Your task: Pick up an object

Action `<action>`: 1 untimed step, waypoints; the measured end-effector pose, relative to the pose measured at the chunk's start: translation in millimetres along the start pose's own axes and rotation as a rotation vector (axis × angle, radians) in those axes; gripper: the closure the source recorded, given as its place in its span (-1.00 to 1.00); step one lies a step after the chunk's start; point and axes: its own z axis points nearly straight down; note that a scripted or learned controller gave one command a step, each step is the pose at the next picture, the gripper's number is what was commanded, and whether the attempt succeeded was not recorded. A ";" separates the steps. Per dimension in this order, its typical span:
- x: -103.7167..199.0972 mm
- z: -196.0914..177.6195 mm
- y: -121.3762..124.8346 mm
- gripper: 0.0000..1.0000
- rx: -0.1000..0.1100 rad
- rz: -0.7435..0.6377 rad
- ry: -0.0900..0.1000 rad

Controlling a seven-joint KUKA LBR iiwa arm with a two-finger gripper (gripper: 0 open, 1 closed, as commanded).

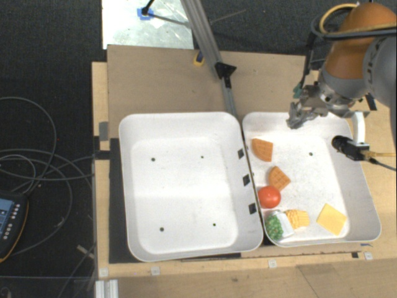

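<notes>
Camera view, taken from the near edge of the bench outward: the right bin [360, 197] holds all the candidates. Nearest lie a green-and-white piece [275, 226], perhaps peas in a tray, a toy corn cob [297, 218] touching it, and a yellow cheese wedge [332, 219] a little apart to the right. Just beyond sit a red tomato [269, 197] against the bin's left wall, then a small orange waffle-like piece [279, 178], and further still an orange wedge [262, 149]. The left bin [133, 185] sits beside it, their walls touching.

At the far rim of the right bin hangs the gripper [299, 118], above the white floor and well apart from every item; nothing sits between its tips. I judge this to be the approach step, with no grasp made. Next it must travel toward the near-left part of the bin, settle over one piece, likely the orange wedge as the closest, and descend.

Whether the gripper stands wide or narrow cannot be told: it reads as a dark blur. The arm's upper part is cut off at the right edge.
</notes>
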 end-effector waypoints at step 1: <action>46.3 2.1 3.0 1.00 0.002 -0.007 0.002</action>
